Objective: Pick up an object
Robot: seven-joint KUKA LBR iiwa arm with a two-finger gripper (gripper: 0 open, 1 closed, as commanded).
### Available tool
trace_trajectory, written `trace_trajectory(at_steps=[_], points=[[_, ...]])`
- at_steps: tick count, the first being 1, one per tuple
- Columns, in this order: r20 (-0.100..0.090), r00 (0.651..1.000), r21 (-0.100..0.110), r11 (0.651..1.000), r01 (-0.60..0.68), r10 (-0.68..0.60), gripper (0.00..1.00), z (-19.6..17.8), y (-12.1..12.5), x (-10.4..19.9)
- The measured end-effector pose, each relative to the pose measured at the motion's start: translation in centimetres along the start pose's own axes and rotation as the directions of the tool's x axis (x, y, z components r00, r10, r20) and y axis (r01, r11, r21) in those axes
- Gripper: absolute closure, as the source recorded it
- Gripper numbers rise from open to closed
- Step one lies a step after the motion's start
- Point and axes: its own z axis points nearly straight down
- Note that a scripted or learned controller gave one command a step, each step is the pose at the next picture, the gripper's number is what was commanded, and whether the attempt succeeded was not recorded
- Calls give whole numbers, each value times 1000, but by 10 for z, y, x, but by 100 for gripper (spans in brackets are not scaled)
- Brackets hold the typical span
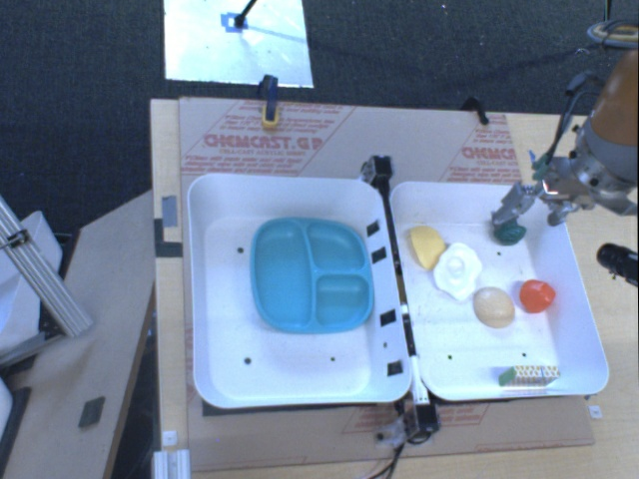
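Note:
The right bin point(584, 337) holds a yellow wedge point(426, 246), a white fried-egg toy point(457, 270), a tan egg point(493, 306), a red ball point(537, 294), a small green and yellow block point(529, 374) and a dark teal lump point(511, 233). My gripper point(532, 216) hangs over the bin's far side, open, with its fingers spread. Its left fingertip point(506, 211) is right above the teal lump, which sits at that finger's end and not between the two.
A blue divided plate point(310, 274) lies in the left bin point(215, 357). A black clip strip point(391, 267) runs along the seam between the bins. A yellow clamp point(271, 113) stands on the board behind them.

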Motion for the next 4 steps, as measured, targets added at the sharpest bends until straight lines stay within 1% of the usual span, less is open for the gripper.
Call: trace_trajectory(at_steps=[1,2,3,4], points=[[-1,1000,3,1000,-2,2,0,52,-10,1],[0,1000,1,1000,-2,2,0,98,-8,-8],[0,1000,1,1000,-2,2,0,158,-1,-6],[1,1000,-3,1000,-3,3,100,145,0,-7]])
